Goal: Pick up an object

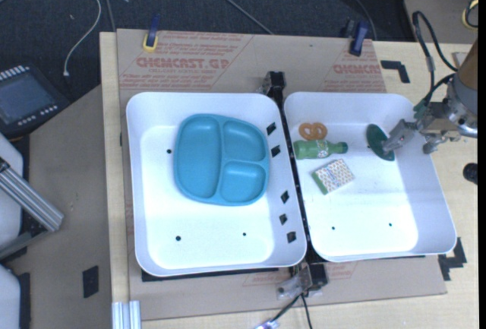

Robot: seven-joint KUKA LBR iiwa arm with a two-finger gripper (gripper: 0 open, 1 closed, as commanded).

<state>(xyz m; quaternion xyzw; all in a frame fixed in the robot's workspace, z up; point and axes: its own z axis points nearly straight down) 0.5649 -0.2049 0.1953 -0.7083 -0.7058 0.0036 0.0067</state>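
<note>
The right bin [425, 232] holds a brown pretzel [312, 131], a small green bottle [320, 148] lying on its side, a green-patterned white packet [334, 175] and a dark green rounded object [377, 140]. My gripper [415, 140] hangs at the bin's right rim, just right of the dark green object. It is open, with nothing between its fingers. The left finger [396, 140] lies close against the dark green object's right side.
The left bin [152, 229] carries a blue divided plate [222, 159]. A black hinge strip [282, 168] runs between the bins. Cables trail at the right beyond the bench, and blue clamps [357, 37] sit on its far edge.
</note>
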